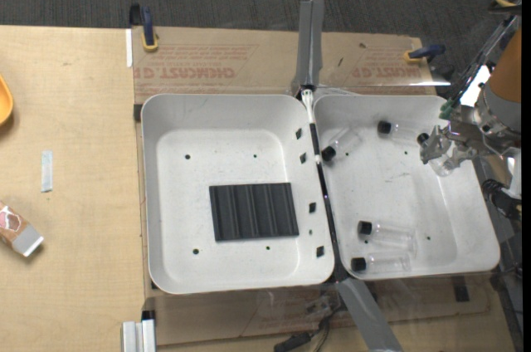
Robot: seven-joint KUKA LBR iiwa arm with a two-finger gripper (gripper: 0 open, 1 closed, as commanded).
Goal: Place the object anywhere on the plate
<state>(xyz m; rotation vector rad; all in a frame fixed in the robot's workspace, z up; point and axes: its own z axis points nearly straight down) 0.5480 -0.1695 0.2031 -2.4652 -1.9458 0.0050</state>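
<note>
while the gripper (440, 149) hangs over the right bin (465, 217) near its right wall, a clear vial seems to sit between its fingers, though it is too small and blurred to be sure. whether the gripper is open or closed, i cannot tell. the other vials lie apart from it: one (342, 144) near the bin's left wall with its black cap toward the divider, one (386, 127) up by the back wall just left of the gripper, and two (388, 234) (382, 262) down in the front, well away. the plate (253, 211), a dark ribbed slab, lies flat in the middle of the left bin (166, 176), well apart from the gripper.
</note>
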